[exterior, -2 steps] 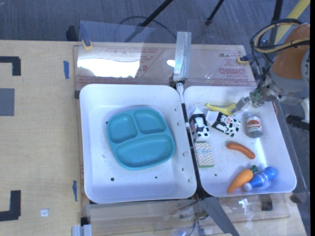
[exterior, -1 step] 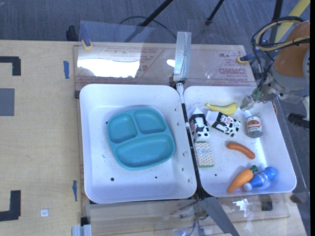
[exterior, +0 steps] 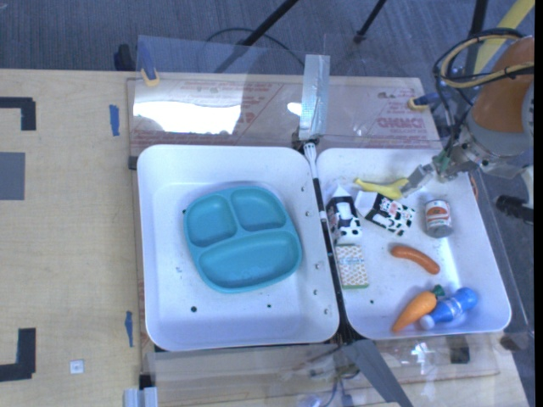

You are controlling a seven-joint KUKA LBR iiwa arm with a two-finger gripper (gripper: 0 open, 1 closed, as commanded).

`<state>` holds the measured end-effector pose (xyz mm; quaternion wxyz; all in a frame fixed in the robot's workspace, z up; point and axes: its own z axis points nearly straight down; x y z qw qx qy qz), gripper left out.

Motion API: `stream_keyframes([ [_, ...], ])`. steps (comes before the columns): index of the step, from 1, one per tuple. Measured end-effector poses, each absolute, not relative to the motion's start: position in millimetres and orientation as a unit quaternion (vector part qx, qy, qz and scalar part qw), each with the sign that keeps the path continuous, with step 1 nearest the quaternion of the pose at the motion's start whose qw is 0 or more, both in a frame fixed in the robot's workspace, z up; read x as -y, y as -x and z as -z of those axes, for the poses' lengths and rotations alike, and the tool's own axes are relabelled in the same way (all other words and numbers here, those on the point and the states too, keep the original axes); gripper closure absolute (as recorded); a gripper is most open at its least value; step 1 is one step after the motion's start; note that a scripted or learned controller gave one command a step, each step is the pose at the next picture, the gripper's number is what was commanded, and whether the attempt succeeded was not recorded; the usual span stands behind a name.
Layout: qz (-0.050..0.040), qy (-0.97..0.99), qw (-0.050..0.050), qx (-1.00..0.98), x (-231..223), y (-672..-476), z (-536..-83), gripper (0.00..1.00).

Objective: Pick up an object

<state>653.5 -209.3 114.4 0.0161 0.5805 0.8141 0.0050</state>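
Note:
The right bin point(exterior: 488, 253) holds several small objects. A yellow banana point(exterior: 379, 186) lies near its back wall. Beside the banana rests a black-and-white cow-patterned toy point(exterior: 390, 214), and a small black-and-white carton point(exterior: 342, 214) stands by the divider. A small can point(exterior: 438, 218), an orange sausage point(exterior: 414, 259), a carrot point(exterior: 413, 310) and a blue bottle point(exterior: 452, 305) sit further forward. My gripper point(exterior: 422, 176) hangs low at the back of the right bin, just right of the banana's tip. Nothing shows held in it.
A blue divided plate point(exterior: 243, 236) lies in the left bin point(exterior: 161, 227). A patterned flat packet point(exterior: 351, 266) rests against the divider. A clear panel point(exterior: 254, 100) stands behind both bins. Cables point(exterior: 462, 58) loop above the arm's wrist at the right.

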Motion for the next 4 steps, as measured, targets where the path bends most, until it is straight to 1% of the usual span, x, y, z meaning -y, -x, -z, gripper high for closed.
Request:
stream_keyframes([
  [1,-0.0024,-0.558,-0.018,-0.829,210.9,-667.8,-88.4,0.0],
  [2,-0.0007,-0.557,-0.003,-0.83,214.1,-671.4,-94.8,1.0],
  [3,-0.0007,-0.557,0.003,-0.831,196.5,-657.6,-173.9,1.0],
  [4,-0.0007,-0.557,0.002,-0.831,196.4,-657.4,-173.5,0.0],
])
